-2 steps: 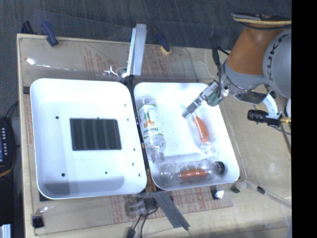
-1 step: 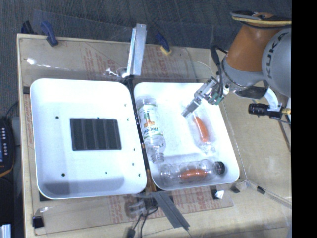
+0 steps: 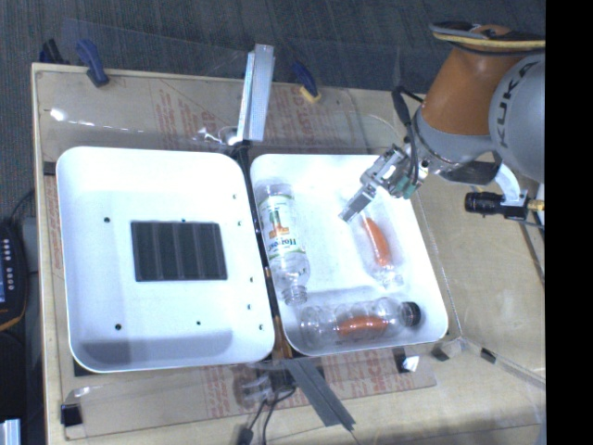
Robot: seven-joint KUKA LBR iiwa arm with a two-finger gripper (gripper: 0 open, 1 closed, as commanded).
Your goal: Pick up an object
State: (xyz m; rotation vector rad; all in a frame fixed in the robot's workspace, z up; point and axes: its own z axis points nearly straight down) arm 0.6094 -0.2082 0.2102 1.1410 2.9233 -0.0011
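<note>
Clear plastic bottles lie ungrasped in the right white bin [image 3: 428, 276]; my end effector [image 3: 355, 208] hangs just above the orange-filled bottle [image 3: 378, 244], grip unreadable. Picking remains undone.

Bench [image 3: 482, 276] under two white bins [image 3: 93, 184]

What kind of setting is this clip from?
Most likely a robotics lab bench for pick trials: two white bins side by side, clear plastic bottles in the right one, and the arm's gripper over them.
</note>
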